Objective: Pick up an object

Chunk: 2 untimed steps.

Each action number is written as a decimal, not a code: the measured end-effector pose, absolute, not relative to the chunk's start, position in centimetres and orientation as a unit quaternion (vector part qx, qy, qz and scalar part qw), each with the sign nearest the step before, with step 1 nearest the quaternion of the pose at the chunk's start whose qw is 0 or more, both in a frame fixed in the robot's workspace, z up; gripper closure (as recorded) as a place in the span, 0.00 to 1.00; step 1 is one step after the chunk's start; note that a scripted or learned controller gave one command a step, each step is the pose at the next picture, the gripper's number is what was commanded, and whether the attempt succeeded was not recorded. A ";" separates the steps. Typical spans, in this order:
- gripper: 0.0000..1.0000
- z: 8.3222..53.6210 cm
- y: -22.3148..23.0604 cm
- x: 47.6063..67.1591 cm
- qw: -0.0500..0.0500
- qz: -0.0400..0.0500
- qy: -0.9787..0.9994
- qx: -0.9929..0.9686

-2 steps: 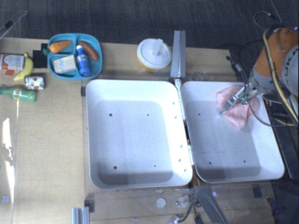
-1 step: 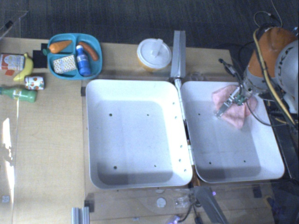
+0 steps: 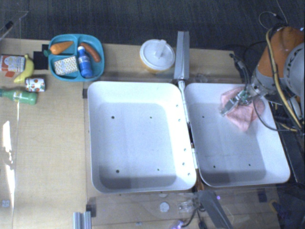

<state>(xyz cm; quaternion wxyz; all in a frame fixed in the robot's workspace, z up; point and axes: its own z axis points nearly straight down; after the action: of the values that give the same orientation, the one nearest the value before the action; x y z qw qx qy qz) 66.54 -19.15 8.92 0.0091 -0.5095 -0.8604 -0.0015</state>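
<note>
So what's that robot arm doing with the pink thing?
The gripper is down in the right bin, right at a crumpled pink cloth near the bin's back corner. It looks like it's trying to pick the cloth up, but I can't tell if it has it. The left bin has nothing being touched.

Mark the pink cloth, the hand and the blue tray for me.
Pink cloth (image 3: 244, 116): camera view, its lower fold.
Hand (image 3: 229, 108): camera view, at its fingertips.
Blue tray (image 3: 98, 47): camera view, its right rim.
</note>
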 end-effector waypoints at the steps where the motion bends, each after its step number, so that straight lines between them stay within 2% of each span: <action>1: 1.00 10.1 -19.5 66.8 -0.002 0.001 -0.861 -0.509; 2: 0.00 9.9 -19.2 66.5 0.008 0.002 -0.861 -0.508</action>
<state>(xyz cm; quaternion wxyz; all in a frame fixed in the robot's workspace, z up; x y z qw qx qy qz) 66.52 -19.24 9.89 0.0077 -0.5080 -0.8613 0.0016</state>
